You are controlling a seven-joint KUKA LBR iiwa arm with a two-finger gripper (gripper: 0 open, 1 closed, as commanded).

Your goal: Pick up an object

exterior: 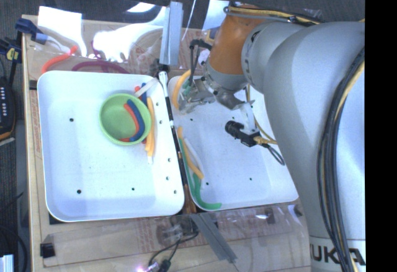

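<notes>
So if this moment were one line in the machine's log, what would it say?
arm: over right bin, wrist near its far left corner | left bin: green bowl | grasp: not visible

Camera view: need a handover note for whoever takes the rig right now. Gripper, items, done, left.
Gripper: low at the far left corner of the right bin, by a yellow piece there. Whether it is open or shut cannot be told from this angle, and no item is visible in its grasp.
Left bin: green bowl with red and blue pieces inside, orange stick beside it.
Right bin: yellow strip and green curved piece along its left wall.
Done: arm is down at the corner.
Left: confirm a grasp, lift an item.
</notes>
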